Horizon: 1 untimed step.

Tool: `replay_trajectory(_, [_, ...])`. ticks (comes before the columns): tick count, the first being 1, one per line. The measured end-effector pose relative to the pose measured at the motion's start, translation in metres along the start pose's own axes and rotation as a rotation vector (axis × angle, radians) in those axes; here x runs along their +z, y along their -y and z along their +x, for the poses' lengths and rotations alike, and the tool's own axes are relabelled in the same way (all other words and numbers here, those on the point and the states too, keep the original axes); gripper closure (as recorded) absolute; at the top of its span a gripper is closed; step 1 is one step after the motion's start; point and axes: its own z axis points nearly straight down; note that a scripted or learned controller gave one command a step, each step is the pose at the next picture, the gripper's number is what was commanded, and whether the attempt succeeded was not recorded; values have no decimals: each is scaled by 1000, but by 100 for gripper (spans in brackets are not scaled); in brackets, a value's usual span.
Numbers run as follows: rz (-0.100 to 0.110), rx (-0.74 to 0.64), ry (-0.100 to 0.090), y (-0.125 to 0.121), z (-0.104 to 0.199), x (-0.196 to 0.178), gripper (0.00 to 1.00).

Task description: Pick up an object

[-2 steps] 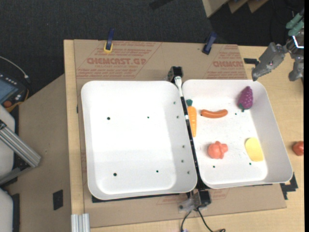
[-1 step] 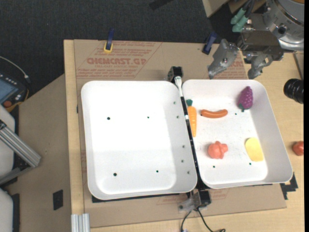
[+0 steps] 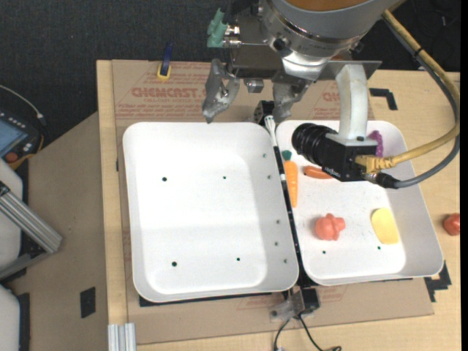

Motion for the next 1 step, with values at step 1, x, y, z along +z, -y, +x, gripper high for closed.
replay_trajectory(1, [-2, 13, 3, -2, 13, -1, 0])
